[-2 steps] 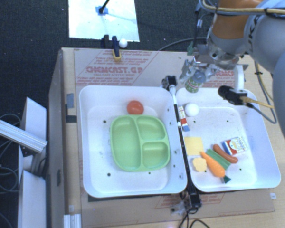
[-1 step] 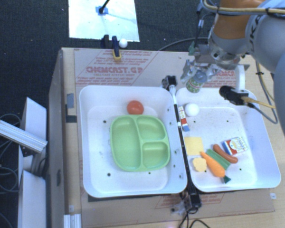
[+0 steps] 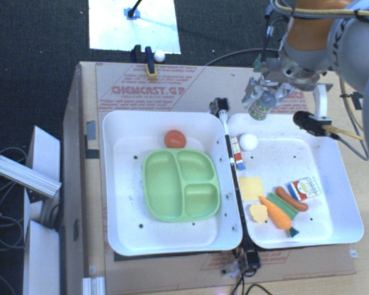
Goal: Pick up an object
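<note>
My gripper hangs over the back left corner of the right bin, shut on a small green-and-white can that shows between and below its fingers. Lying in the right bin are a white ball, a yellow cheese slice, a carrot, a sausage, a small carton and a yellow chunk. The left bin holds a red tomato and a green divided plate.
A white-and-red tube lies along the wall between the bins. A black fitting juts over the right bin's back edge beside the arm. Cardboard lies behind the bins, with a small clamp on it.
</note>
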Controlling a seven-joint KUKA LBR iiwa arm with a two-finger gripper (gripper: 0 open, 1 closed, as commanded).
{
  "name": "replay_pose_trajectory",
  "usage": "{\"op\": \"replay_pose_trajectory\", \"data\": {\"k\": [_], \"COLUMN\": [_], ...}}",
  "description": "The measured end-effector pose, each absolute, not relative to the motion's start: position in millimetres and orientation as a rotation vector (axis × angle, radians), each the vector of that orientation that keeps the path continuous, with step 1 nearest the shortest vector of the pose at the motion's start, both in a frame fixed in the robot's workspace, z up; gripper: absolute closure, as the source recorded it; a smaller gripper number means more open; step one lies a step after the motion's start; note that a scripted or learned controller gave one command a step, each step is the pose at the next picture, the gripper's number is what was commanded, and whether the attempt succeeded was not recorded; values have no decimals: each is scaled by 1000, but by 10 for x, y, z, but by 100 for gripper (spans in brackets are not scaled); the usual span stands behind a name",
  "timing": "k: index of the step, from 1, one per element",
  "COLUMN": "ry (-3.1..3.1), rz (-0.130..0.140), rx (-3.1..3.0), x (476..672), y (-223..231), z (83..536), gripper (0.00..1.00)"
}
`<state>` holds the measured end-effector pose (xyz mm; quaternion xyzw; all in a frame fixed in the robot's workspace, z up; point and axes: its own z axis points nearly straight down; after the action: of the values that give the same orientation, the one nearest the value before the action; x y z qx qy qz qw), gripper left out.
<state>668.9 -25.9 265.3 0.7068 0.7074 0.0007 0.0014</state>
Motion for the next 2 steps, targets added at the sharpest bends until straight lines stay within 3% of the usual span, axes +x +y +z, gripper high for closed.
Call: {"op": "replay_pose_trajectory", "data": {"k": [2], "ry": [2224], "rz": [2], "rx": [2216], "x": [6689], "y": [-161], "z": [2669], "gripper": [100]}}
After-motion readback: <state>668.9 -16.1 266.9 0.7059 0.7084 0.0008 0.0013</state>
